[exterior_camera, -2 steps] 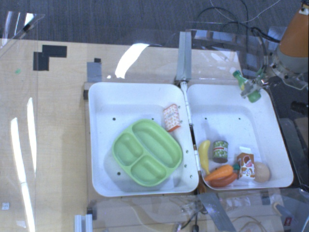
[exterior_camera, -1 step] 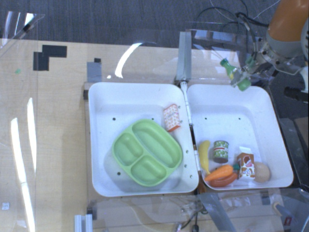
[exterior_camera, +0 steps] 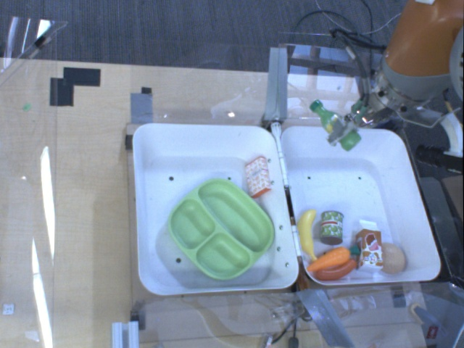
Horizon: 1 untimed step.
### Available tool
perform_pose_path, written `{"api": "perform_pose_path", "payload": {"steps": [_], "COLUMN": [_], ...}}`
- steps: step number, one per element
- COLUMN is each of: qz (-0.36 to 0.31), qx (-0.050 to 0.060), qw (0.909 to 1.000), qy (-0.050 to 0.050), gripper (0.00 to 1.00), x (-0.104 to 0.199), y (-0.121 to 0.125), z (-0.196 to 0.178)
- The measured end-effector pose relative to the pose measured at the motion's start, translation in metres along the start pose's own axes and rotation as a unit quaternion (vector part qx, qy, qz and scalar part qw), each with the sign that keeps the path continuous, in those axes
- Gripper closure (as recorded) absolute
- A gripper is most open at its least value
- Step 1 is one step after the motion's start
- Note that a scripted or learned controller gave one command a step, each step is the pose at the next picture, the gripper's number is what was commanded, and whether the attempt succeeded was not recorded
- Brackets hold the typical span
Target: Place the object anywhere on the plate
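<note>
Above the right bin, the grey arm is hanging while its gripper is pinching a little green bottle up in the air, well apart from the green plate sitting in the left bin.

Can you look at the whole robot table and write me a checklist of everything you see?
Surface: wooden bench bearing two white bins, left bin and right bin.
Job's things: green plate with three compartments in the left bin; green bottle between the gripper's fingers above the right bin.
Clutter: small carton by the plate; banana, jar, carrot, box, egg in the right bin.
Gripper: gripper shut on the bottle.
Cables: loops behind the arm.
Surroundings: dark carpet.
</note>
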<state>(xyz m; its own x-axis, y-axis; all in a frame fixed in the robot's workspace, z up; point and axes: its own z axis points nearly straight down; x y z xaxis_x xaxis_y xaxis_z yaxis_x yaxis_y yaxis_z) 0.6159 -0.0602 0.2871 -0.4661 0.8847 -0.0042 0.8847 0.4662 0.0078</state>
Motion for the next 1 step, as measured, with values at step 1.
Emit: {"api": "perform_pose_path", "payload": {"steps": [1], "qz": [-0.090], "qx": [0.000], "qw": [0.9960], "qy": [0.001], "gripper": [1.00], "x": [0.1020], "y": [-0.0338], "z": [0.0029]}}
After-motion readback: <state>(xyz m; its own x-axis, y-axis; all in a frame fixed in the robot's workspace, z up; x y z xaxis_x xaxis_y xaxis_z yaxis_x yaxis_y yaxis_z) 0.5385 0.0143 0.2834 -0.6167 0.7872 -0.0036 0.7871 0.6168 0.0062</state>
